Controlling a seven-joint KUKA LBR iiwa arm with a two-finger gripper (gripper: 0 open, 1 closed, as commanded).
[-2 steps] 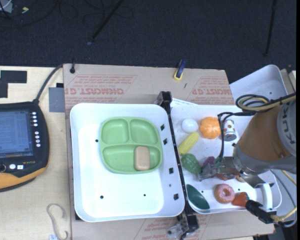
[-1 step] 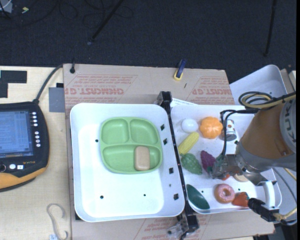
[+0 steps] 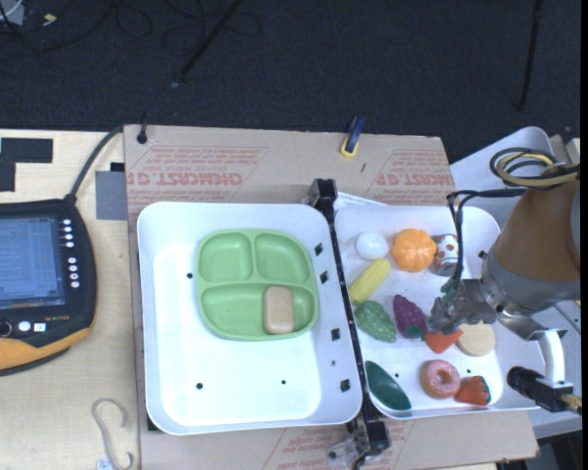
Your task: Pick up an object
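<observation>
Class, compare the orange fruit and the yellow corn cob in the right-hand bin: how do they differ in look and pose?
The orange is round and orange; the corn cob is long, narrow and pale yellow. The orange has no clear direction, while the corn cob lies on a diagonal. The orange sits further from the divider between the bins than the corn cob. Both are toy foods lying in the right bin.

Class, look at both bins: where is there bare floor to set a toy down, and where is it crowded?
Bare floor: the left bin left of and below the green tray. Crowded: the right bin, toys packed from egg to doughnut, gripper among them.
</observation>
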